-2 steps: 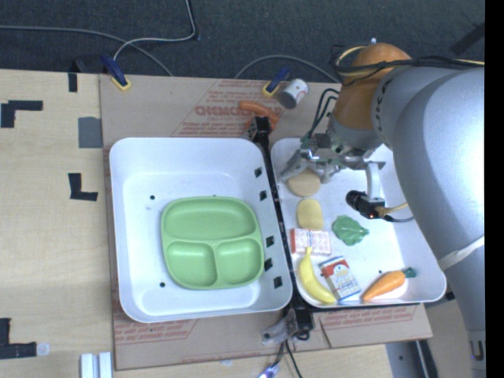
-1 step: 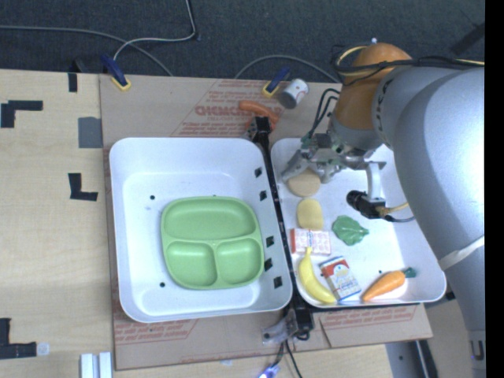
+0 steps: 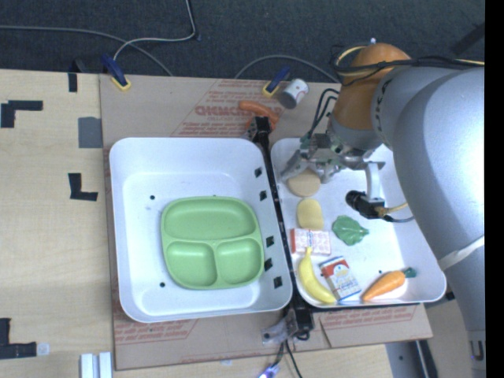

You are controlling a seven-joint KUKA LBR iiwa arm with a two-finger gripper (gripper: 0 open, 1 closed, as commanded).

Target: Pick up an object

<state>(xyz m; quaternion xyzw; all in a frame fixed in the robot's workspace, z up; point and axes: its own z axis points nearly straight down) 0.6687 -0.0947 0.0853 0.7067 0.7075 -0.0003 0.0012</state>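
Claw [image 3: 303, 166] low over right bin's [image 3: 409, 246] far corner.

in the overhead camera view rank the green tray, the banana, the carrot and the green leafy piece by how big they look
1. Green tray, by far.
2. Banana.
3. Carrot, close to the banana.
4. Green leafy piece.

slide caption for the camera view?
KUKA arm's gripper over a tan food piece in the right bin; green divided tray in the left bin.
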